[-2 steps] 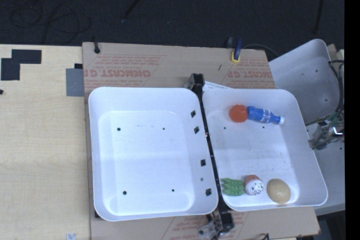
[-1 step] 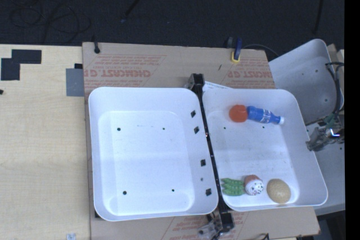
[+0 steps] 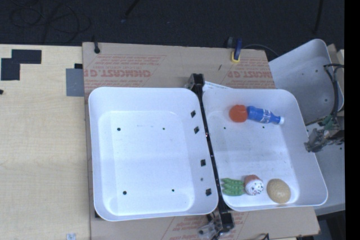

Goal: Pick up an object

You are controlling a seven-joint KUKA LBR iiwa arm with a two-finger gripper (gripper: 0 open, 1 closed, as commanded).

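Arm at right edge, outside the bins; fingers unreadable, objects lie in the right bin.

Nearest, along the right bin's front wall: green toy, white ball with red spots touching it, tan egg-shaped object just beside the ball. Gripper sits past that bin's right rim, small and dark, partly cut off; cannot tell if open or closed, nothing seen held. All objects are well apart from it, to its left. Farther back: orange ball touching a blue bottle lying on its side, white cap pointing right. Left bin alongside on the bench. Grey arm shell at far right.
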